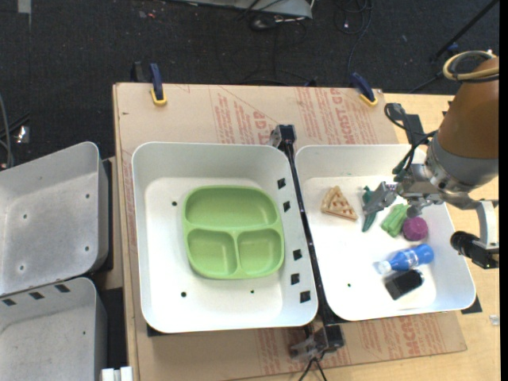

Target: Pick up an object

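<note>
The right bin (444, 292) holds several small things: a tan wedge shaped like a pizza slice (339, 203), a dark green toy (371, 205), a light green piece (394, 221), a purple ball (414, 228), a blue bottle (407, 259) lying on its side and a black block (403, 283). My gripper (414, 190) hangs over the bin's right part, just above the light green piece and the purple ball. The wrist hides its tips.
The left bin (159, 292) carries a light green divided plate (234, 231). A black divider (302, 236) runs between the two bins. Grey trays (48, 213) lie off the bench to the left. Blue-yellow clamps (157, 86) grip the bench's far edge.
</note>
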`<state>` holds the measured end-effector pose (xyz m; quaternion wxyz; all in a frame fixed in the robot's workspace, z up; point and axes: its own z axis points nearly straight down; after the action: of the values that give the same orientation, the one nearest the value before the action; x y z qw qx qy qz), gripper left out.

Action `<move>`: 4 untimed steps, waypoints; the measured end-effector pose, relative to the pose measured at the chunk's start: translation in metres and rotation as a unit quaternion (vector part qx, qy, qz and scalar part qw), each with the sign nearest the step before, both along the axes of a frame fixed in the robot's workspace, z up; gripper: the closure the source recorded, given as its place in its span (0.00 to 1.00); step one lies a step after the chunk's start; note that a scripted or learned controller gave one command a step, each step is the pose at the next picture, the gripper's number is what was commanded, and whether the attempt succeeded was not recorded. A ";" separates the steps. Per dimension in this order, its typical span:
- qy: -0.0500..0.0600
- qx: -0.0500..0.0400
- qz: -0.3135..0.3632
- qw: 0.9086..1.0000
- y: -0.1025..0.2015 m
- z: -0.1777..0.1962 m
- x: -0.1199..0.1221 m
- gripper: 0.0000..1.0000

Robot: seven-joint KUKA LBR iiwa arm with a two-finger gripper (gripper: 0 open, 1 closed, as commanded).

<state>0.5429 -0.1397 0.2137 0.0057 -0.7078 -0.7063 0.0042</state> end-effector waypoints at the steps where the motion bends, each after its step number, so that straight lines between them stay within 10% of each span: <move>1: -0.007 -0.001 0.001 1.000 0.000 0.007 0.003 0.00; 4: -0.006 -0.001 0.001 1.000 -0.010 -0.123 0.008 0.00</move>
<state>0.5504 -0.1498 0.0911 0.0010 -0.7074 -0.7068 0.0005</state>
